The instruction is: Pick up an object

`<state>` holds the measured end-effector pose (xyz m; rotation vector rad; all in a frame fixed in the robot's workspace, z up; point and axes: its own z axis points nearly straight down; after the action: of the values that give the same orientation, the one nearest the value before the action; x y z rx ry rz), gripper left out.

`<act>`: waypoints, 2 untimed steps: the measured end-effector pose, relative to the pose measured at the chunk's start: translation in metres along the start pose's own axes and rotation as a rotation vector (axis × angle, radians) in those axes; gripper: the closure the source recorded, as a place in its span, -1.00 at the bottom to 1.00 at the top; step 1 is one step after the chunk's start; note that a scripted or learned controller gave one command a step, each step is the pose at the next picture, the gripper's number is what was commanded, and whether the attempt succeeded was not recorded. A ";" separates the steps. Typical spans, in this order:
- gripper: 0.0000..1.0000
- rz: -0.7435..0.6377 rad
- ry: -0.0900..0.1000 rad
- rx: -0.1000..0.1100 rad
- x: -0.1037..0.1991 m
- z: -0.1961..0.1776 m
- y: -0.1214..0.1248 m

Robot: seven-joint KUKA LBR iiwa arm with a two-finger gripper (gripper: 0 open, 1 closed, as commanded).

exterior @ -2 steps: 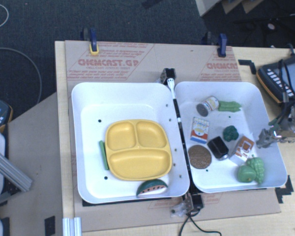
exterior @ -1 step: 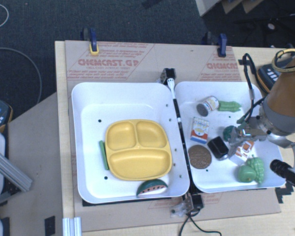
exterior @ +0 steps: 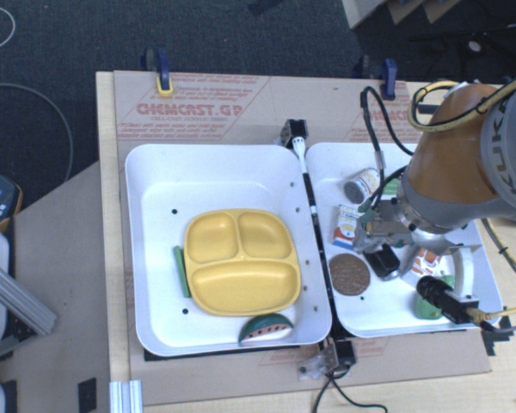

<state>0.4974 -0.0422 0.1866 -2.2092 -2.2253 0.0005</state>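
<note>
Reaching into the right bin (exterior: 490,295), grey-and-orange arm (exterior: 451,157), jaws' state hidden, brown disc (exterior: 350,274) nearby, yellow tray (exterior: 241,261) in left bin (exterior: 146,231).

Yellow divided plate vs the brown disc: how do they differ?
The yellow divided plate is far larger than the brown disc. The plate is a rounded rectangle with three compartments; the disc is a plain circle. The plate sits in the left bin, the disc in the right bin. Both lie flat.

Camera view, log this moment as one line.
arm over right bin | gripper near brown disc | yellow tray, watermelon slice in left bin
</note>
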 end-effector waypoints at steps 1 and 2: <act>1.00 0.001 -0.003 -0.016 0.034 -0.130 -0.018; 1.00 0.009 -0.003 0.004 0.026 -0.062 -0.019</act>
<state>0.4783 -0.0161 0.2493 -2.2190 -2.2146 0.0086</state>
